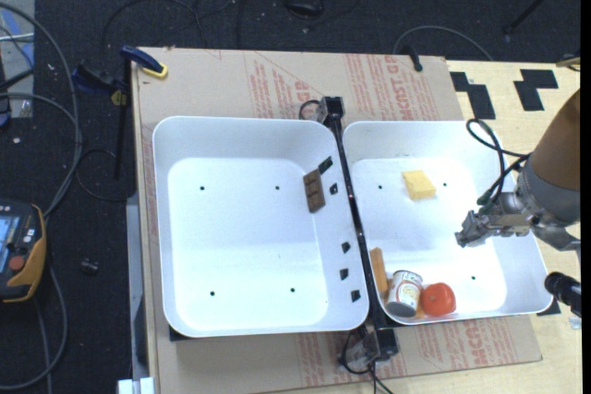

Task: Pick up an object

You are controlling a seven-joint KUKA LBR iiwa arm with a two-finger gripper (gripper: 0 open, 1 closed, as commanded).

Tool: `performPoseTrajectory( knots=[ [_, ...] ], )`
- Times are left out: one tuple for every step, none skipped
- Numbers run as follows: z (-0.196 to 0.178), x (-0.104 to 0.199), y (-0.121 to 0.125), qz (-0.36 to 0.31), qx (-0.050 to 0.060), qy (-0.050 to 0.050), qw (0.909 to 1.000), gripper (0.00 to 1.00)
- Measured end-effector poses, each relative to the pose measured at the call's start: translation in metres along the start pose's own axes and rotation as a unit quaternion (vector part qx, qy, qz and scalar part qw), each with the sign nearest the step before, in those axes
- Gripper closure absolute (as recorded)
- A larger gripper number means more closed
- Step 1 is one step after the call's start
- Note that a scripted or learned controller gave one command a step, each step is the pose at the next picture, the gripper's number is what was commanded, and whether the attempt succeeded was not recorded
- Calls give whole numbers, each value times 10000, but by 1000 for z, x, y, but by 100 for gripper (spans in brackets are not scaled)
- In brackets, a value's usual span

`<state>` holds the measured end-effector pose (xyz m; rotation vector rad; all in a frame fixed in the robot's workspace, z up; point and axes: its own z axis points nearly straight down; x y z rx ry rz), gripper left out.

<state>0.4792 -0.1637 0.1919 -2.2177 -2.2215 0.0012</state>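
Observation:
The right bin [480, 163] holds a yellow block [419, 185] near its back. At its front edge lie a red ball [440, 298], a small tin can [404, 290] on its side and a thin orange stick [377, 268]. A brown chocolate-like bar [314, 191] leans on the right wall of the left bin [185, 198]. My gripper [467, 233] hangs over the right part of the right bin, right of the yellow block and above the red ball in the image. Nothing shows between its tips.
Both bins rest on a cardboard sheet [277, 83] on the bench. Black clips [332, 106] join the bins along the middle divider. Cables lie on the dark floor behind, and a handheld controller [18, 249] sits at the left edge.

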Motion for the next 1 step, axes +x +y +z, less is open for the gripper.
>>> performPoseTrajectory(
  knots=[
    [0,78,32,135,-14,-2,9999,100]
  ],
)
